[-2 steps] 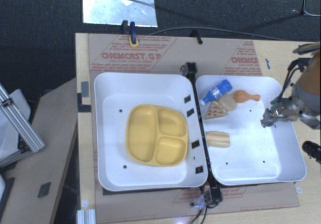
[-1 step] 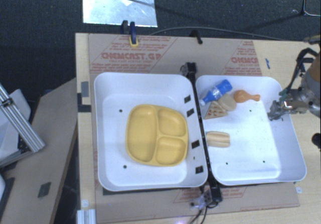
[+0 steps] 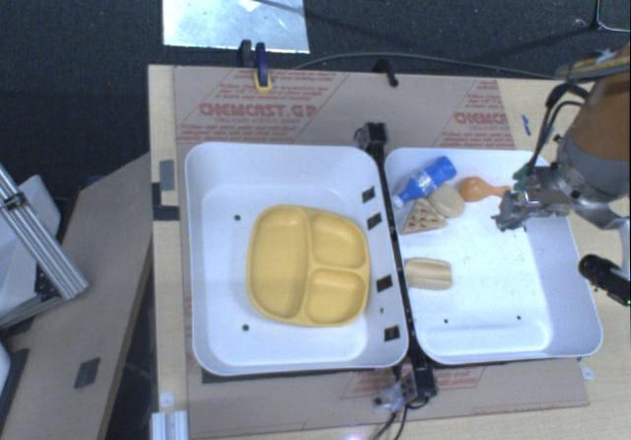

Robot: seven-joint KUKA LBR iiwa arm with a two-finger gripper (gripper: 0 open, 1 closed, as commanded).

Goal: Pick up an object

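Jaws (image 3: 505,215) over right bin (image 3: 567,270), orange toy (image 3: 476,189) just beside, bottle (image 3: 426,179) near.

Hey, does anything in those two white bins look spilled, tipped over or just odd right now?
Nothing looks spilled or broken. The yellow divided plate lies flat in the left bin. In the right bin, the blue bottle lies on its side by the waffle wedge, and the bread roll lies apart, nearer the divider.

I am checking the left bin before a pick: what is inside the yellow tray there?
The yellow tray in the left bin has three compartments, and nothing shows in any of them. The bin floor beneath the tray is covered, so it cannot be seen.
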